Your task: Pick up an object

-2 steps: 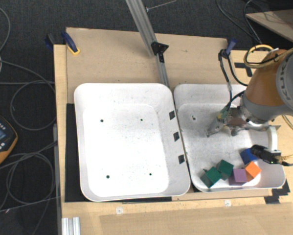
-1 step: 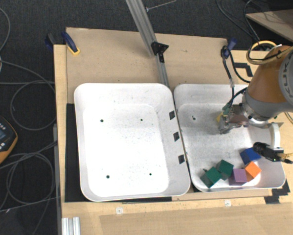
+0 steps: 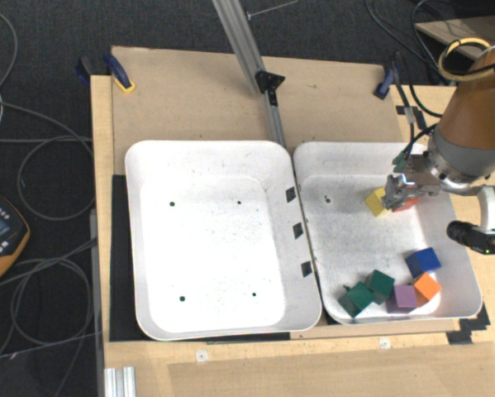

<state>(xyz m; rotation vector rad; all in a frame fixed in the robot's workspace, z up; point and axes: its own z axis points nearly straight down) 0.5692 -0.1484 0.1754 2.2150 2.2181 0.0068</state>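
Camera view, read left to right. Left bin (image 3: 206, 238) holds no blocks. Right bin (image 3: 346, 222) carries a cluster at its near edge: green blocks (image 3: 368, 292), purple block (image 3: 404, 297), orange block (image 3: 427, 286), blue block (image 3: 423, 260). Further back, a yellow block (image 3: 375, 202) lies touching the gripper (image 3: 400, 190), with something red just beside it. Whether the jaws grip the yellow block cannot be told. Judged stage: gripper at an object; lift not yet evident.

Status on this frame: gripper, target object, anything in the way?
Gripper low in right bin, against yellow block; jaw state unreadable. Yellow block sits apart from the rest. Other blocks clustered at near edge, clear of gripper.
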